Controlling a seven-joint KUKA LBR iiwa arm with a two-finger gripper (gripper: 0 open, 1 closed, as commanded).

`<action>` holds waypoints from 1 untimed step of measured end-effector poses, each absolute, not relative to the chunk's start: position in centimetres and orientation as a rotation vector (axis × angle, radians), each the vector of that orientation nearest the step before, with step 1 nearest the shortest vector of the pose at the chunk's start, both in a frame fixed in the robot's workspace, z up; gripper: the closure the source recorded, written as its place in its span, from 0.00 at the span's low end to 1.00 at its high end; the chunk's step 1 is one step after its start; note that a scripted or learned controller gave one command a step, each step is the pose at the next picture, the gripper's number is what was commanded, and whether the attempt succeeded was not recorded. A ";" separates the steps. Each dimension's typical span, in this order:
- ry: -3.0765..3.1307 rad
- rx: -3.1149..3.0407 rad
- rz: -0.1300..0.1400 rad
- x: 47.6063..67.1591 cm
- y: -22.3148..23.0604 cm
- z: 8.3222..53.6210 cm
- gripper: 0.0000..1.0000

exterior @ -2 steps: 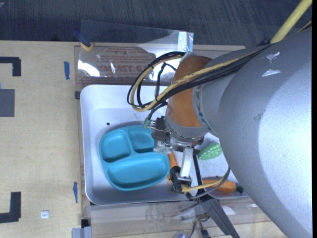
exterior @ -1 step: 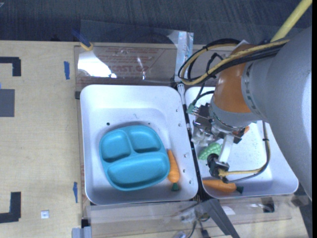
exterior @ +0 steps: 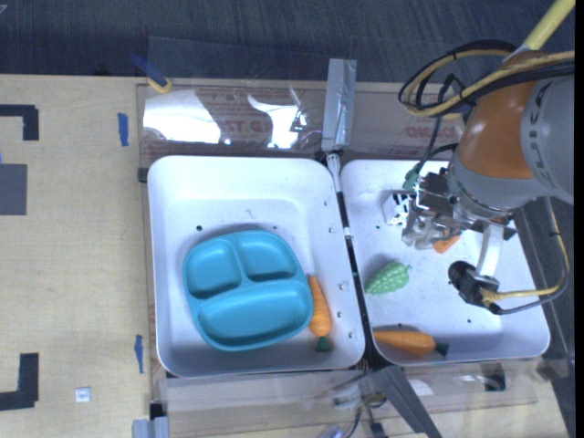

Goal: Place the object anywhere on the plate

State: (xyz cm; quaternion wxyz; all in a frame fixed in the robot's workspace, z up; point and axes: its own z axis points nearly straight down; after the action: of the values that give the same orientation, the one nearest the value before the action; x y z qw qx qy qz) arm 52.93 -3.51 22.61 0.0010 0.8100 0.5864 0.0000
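Note:
A blue divided plate [exterior: 246, 287] lies in the left bin [exterior: 182, 190]. An orange carrot [exterior: 319, 307] rests against the plate's right rim. In the right bin [exterior: 520, 327], my gripper [exterior: 427, 234] hangs low over the upper middle of the floor. A small orange piece [exterior: 445, 243] shows right at its tip, and I cannot tell if it is held. A green bumpy object [exterior: 387, 278] lies just below and left of the gripper. A second carrot [exterior: 403, 340] lies along the bin's front wall.
The divider between the bins [exterior: 347, 245] runs just left of the green object. Black and yellow cables [exterior: 474, 286] hang from the wrist over the right bin. A taped clear sheet [exterior: 228, 117] lies behind the bins.

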 end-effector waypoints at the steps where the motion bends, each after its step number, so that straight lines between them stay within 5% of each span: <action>1: 1.857 2.540 -0.008 47.8 6.3 18.2 1.00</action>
State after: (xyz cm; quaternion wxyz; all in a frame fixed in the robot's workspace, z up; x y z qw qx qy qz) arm 47.78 6.28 18.25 -0.0027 0.8072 0.5902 -0.0024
